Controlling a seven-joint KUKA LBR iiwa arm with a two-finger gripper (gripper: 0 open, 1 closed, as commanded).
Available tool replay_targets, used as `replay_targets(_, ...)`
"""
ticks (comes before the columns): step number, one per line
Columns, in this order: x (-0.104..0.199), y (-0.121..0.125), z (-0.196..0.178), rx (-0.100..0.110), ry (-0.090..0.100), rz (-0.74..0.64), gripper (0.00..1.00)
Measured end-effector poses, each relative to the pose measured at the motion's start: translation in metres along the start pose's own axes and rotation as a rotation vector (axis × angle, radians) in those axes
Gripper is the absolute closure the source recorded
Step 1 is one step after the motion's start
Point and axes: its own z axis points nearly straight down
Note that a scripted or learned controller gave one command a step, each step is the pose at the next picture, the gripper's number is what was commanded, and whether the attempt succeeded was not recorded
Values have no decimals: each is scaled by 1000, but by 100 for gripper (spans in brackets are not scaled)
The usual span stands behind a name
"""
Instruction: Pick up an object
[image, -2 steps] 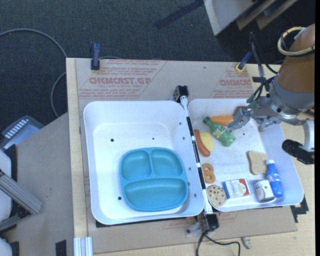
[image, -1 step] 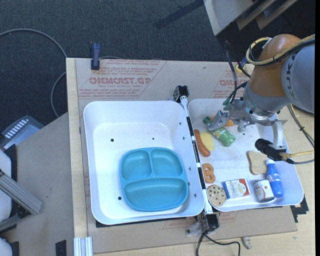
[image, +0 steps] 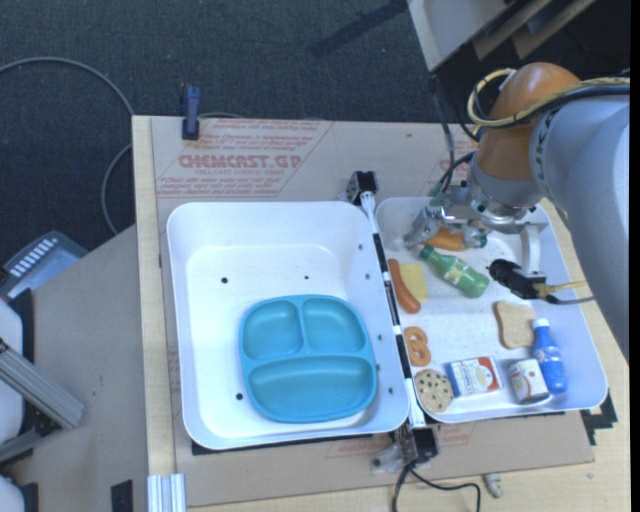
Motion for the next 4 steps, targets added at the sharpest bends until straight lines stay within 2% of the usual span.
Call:
replay_targets(1,-1,0,-10,-2,-3,1,100)
replay_targets(2,-1,0,-10,-1,-3,1,0)
replay_targets(3,-26,-47,13,0,4,-2,0)
replay_targets(4,-26,-46,3,-3,4,-1,100)
